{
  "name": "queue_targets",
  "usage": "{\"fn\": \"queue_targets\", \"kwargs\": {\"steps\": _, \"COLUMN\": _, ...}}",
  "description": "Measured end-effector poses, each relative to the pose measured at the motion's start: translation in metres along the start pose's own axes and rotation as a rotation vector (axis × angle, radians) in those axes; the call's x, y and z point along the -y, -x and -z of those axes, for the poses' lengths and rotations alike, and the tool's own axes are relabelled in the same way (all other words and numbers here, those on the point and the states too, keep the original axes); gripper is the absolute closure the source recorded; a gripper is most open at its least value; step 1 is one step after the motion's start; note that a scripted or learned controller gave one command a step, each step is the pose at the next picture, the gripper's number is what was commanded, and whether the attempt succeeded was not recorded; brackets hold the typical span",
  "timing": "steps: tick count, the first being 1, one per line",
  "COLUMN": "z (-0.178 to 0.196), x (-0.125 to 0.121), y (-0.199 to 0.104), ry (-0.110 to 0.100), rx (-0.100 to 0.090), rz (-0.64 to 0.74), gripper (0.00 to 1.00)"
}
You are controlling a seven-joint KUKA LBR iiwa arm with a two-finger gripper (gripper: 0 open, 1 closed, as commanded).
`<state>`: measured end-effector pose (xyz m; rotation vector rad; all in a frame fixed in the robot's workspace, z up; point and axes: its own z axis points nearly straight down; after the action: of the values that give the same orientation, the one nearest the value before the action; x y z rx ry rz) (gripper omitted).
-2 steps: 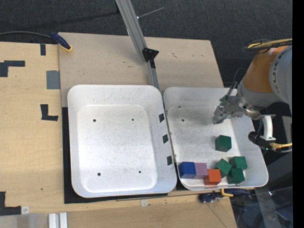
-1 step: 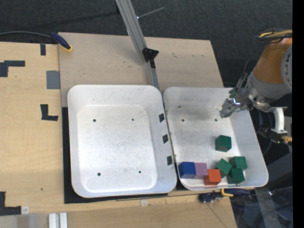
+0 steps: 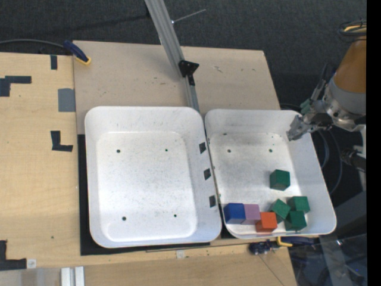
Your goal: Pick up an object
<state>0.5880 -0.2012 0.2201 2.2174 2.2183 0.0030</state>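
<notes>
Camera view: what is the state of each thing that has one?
hand: over the right bin's far right rim, nothing seen in it
right bin: holds seven blocks
lone green block: apart from the rest
other blocks: clustered at near edge
left bin: no blocks inside

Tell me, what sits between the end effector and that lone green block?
Nothing: the camera view shows only bare white floor of the right bin between the end effector and the lone green block.
</notes>
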Motion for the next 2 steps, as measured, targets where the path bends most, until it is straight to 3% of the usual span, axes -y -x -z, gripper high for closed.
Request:
{"fn": "queue_targets", "kwargs": {"steps": 1, "z": 0.053, "x": -0.002, "y": 0.0, "ry": 0.001, "rx": 0.0, "rz": 0.001, "gripper": 1.0}}
{"fn": "queue_targets", "kwargs": {"steps": 2, "z": 0.039, "x": -0.012, "y": -0.057, "ry": -0.005, "rx": -0.003, "rz": 0.006, "gripper": 1.0}}
